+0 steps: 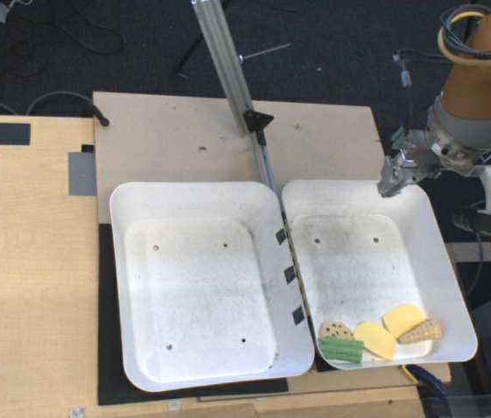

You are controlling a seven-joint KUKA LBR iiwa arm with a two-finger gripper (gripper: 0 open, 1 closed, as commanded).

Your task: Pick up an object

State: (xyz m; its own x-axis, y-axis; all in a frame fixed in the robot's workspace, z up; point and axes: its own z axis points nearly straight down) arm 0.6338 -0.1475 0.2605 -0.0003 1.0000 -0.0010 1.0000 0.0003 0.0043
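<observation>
You have the arm's two-finger gripper [391, 184] poised above the far right corner of the right-hand shallow white bin [363, 203], and every candidate object sits at the opposite, near end of that same bin. Whether the hand is clenched or released I cannot tell you; it is small and dark against the rim, and nothing is visibly caught in it.

Taking the right bin's near rim as your landmark, the objects crowd against it in one tight cluster. A green ribbed piece [342, 349] lies closest to the rim's left end, with a round brown spotted cookie-like disc [336, 330] touching it just behind. To their right sits a pale yellow rounded piece [376, 339], a brighter yellow block [402, 319] overlapping its far side, and a tan ridged cone-shaped piece [421, 331] at the right end of the group.

They probably huddle there because the bin floor slopes or they slid to that wall, which makes each one awkward: neighbours and the rim leave the fingers little room. In my judgement your cleanest target is the yellow block, since its far side faces open floor. The left-hand white bin [198, 281] across the central divider plays no part here.
</observation>
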